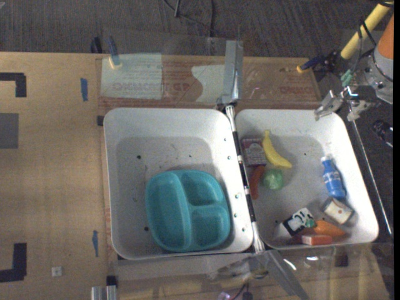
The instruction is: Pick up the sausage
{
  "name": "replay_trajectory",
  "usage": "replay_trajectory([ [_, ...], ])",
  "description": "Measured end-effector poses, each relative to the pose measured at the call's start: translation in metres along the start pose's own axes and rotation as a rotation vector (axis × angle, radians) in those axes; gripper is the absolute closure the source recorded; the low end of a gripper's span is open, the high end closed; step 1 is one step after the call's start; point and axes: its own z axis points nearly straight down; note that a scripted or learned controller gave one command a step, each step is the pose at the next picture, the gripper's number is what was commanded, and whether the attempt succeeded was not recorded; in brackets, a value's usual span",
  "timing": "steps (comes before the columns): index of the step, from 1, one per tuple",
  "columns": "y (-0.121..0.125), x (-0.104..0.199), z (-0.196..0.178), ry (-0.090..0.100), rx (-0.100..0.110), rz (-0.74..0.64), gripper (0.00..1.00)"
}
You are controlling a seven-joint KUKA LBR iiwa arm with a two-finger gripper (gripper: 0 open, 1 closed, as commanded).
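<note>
Sausage [257, 180], red and slim, lies in the right bin [359, 167] against its left wall, just below the small carton [252, 150] and touching the green ball [273, 179], with the banana [274, 151] close above. My claw [342, 100] hangs over that bin's upper right corner, well apart from it; whether it's clenched or released, I cannot tell.
</note>
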Motion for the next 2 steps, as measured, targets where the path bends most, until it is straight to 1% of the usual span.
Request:
replay_trajectory([
  [1,0.011,0.004,0.146,0.000,0.001,0.218,0.00],
  [2,0.000,-0.010,0.067,-0.001,-0.003,0.238,0.00],
])
